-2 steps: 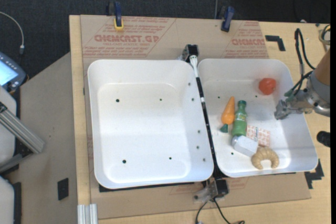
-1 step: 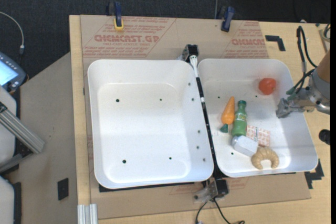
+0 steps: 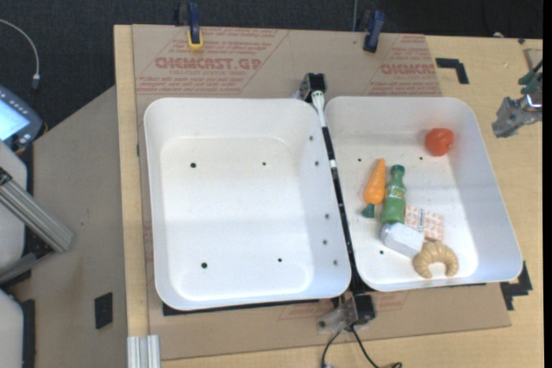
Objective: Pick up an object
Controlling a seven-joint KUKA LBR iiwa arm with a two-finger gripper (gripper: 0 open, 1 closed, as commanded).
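White bins sit untouched: the right bin holds tomato, carrot, bottle and croissant; the hand, grip state indiscernible, hovers outside. Nothing lifted yet.

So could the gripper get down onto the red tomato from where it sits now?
Probably yes: the gripper sits beyond the right bin's edge, and the red tomato lies alone, apart from the other items.
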